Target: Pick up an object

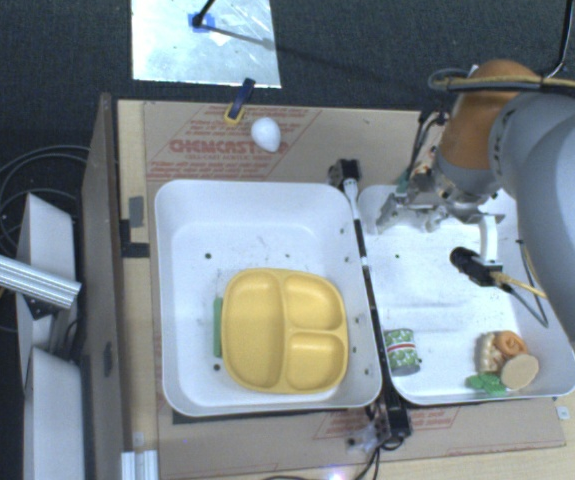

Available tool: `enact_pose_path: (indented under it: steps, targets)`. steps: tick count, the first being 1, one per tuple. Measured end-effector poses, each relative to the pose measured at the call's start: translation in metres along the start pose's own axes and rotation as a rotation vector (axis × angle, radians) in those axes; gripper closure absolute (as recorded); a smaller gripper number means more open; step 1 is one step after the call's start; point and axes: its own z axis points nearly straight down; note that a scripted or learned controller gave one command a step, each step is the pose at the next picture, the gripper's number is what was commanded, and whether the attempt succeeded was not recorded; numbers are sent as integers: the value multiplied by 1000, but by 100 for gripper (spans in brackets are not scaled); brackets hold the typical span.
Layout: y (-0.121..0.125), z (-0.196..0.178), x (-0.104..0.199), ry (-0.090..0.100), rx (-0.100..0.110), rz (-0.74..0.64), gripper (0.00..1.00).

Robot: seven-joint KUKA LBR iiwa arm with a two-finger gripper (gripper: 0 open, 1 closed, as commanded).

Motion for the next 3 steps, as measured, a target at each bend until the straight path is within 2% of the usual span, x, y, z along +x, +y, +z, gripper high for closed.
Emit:
enact_pose_path:
  steps: [1,2,3]
  targets:
    - [-24,1,-6,-1,5,6,0]
    - [-22,-10,-5,-1,1,4,100]
    - [-27,-99,-6,-1,-2,4,100]
